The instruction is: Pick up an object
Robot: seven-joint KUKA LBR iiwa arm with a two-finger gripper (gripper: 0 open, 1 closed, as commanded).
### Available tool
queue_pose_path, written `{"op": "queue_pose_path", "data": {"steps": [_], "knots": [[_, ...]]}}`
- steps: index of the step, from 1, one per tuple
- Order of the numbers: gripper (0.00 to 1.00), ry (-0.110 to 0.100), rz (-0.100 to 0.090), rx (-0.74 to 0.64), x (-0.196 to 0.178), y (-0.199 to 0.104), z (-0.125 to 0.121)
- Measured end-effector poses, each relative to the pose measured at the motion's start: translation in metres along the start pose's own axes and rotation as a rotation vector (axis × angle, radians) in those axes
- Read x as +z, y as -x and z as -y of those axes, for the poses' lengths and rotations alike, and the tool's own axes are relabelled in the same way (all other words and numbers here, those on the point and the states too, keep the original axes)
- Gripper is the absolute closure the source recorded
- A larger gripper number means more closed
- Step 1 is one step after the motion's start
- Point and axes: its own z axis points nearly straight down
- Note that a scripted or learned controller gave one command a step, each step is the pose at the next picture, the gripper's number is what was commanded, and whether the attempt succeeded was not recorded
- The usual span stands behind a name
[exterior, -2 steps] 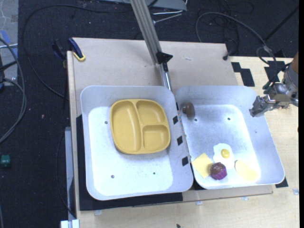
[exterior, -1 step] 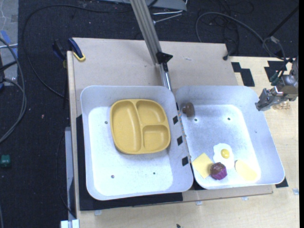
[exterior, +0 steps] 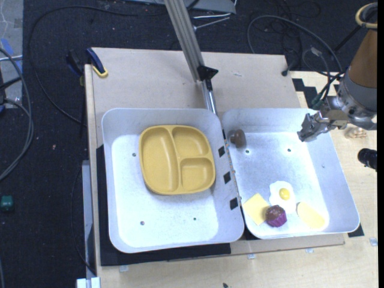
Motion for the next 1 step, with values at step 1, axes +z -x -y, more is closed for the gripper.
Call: {"op": "queue_pose_path", "data": {"steps": [1], "knots": [[1.0, -0.001, 0.0, 0.0, 0.0182, -0.0569, 0.0032]]}}
